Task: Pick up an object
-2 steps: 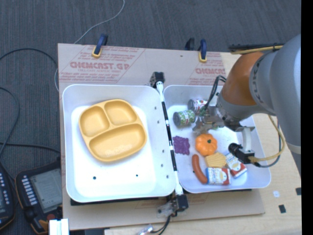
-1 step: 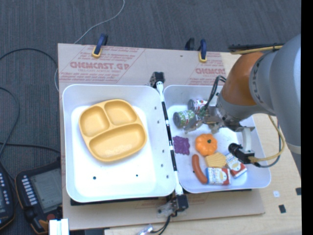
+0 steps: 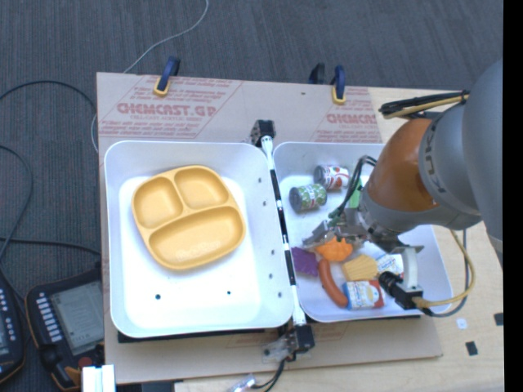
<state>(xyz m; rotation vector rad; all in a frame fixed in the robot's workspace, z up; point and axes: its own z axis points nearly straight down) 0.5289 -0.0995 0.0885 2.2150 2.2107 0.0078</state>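
One end effector [image 3: 331, 233] low among right bin [image 3: 437, 278] clutter.

Bright even light, soft shadows, sharp overall, slight glare.

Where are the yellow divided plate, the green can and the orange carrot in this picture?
yellow divided plate [image 3: 189, 217], camera view, on the floor of its large lower compartment.
green can [image 3: 308, 196], camera view, on the middle of its labelled side.
orange carrot [image 3: 331, 283], camera view, on the middle of its length.

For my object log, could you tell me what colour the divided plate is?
The divided plate is yellow-orange, seen in the camera view.
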